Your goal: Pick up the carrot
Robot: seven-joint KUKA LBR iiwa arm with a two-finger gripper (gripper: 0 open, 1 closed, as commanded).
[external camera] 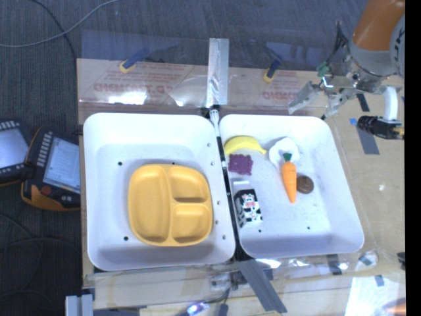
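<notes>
Carrot point(289, 181) (no readable writing anywhere) lies untouched; gripper point(314, 100) spread wide.

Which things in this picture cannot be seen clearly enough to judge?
- End effector, camera view: small and cluttered, so the state of its fingers is unclear.
- Arm: cut off by the top edge.
- Brown object beside the carrot: too small to identify.
- Banana: lower edge hidden by the purple item.

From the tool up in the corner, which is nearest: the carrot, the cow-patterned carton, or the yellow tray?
Judged from the tool above the right bin's far corner:
1. Carrot, middle of the right bin.
2. Cow-patterned carton, right bin's left side.
3. Yellow tray, in the left bin.
</notes>
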